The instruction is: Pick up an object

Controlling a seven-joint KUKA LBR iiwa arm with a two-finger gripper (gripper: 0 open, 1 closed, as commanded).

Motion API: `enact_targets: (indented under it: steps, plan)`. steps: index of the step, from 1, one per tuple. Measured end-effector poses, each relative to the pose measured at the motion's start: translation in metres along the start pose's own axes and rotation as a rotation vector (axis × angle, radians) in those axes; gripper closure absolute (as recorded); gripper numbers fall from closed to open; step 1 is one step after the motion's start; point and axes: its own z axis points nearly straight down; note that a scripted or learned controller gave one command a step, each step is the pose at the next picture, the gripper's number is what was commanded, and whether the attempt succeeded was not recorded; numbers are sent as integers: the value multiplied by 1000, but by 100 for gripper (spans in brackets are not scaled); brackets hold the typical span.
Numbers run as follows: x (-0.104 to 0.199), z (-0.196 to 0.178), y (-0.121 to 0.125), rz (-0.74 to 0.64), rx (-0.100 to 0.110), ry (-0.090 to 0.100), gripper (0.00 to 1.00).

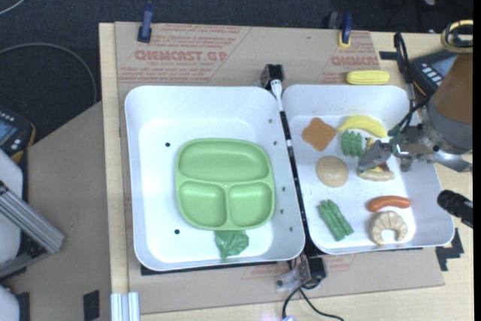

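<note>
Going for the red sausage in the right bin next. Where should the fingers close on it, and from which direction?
Grip the sausage at its middle, across the narrow width, coming straight down. It lies flat, long axis roughly left-right, so the fingers should close front to back. The croissant sits close in front, so the near finger probably has little room.

lab | clamped board (248,49) | bins (150,184) | floor cables (45,49)

I see smooth, glossy white plastic bins (143,162), a matt green plastic tray (224,184), shiny plastic toy food like the banana (364,124), brown paper-faced board (188,49) beneath, and a dull metal gripper (373,156).
</note>
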Motion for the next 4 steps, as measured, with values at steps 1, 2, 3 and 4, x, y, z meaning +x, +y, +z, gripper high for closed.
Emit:
enact_targets:
  steps: [1, 2, 3, 4]
  plan:
    - [-71, -91, -31, 7, -10, -9, 0]
    - [-79, -283, -30, 0, -19, -10, 0]
    - [-78, -286, -30, -1, -8, -6, 100]
    - [7, -142, 14, -9, 12, 6, 100]
